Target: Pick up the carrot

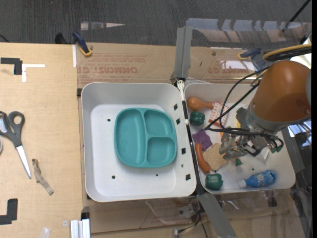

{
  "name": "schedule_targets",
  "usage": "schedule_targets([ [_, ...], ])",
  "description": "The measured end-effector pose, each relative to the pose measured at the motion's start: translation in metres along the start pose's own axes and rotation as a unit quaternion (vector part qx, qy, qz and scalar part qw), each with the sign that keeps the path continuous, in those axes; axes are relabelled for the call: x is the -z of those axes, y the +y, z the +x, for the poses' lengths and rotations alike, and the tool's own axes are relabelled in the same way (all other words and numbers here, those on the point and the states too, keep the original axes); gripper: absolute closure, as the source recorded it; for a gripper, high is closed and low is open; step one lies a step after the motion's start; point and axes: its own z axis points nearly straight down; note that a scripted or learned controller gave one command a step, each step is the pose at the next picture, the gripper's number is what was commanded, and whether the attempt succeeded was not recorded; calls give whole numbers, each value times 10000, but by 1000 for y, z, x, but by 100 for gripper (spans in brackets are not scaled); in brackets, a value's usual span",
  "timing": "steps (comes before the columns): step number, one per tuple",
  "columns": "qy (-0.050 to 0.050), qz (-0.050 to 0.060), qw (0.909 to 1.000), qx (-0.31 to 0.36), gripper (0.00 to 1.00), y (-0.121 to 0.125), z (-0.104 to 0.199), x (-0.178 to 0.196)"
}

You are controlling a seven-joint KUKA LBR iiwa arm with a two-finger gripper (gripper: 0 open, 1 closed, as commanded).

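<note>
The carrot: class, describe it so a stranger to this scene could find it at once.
Start at the right-hand shallow white bin, the one the arm reaches into. Along its left wall, beside the tan slice of toy bread, lies the carrot, a slim orange stick. It is the only long, thin orange item among its neighbours.

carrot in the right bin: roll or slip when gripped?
The carrot looks long, thin and rounded, so it may roll or pivot if pinched off-centre. It probably has a smooth, slippery toy surface. Lying against the bin wall may limit finger access.
</note>
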Motion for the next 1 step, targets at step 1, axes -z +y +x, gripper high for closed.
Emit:
schedule_targets([
  [1, -19, 7, 9945, 1050, 100, 61, -22, 123],
])
